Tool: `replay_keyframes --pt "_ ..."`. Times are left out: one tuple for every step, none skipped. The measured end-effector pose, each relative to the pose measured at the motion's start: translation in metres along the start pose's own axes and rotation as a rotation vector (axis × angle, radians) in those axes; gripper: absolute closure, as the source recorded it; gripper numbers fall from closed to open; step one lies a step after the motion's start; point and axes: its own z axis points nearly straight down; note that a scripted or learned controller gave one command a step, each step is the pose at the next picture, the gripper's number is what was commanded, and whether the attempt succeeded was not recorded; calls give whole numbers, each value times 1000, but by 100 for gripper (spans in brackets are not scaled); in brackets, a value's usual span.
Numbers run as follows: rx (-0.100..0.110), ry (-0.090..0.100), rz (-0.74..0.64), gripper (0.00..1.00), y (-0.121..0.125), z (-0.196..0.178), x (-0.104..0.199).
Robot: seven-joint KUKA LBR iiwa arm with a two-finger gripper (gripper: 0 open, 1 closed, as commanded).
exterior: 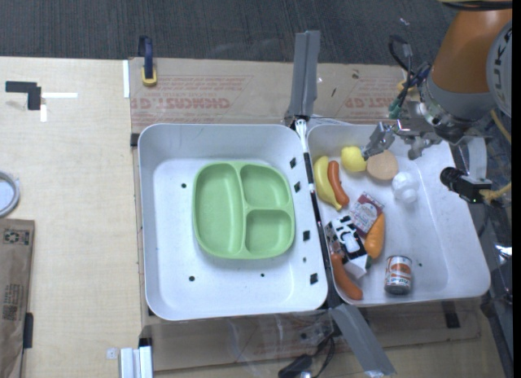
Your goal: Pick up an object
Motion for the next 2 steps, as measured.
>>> replay_keyframes --pt "2 1 17 0 -84 102 -12" --pt "-11 -7 21 0 -106 112 4"
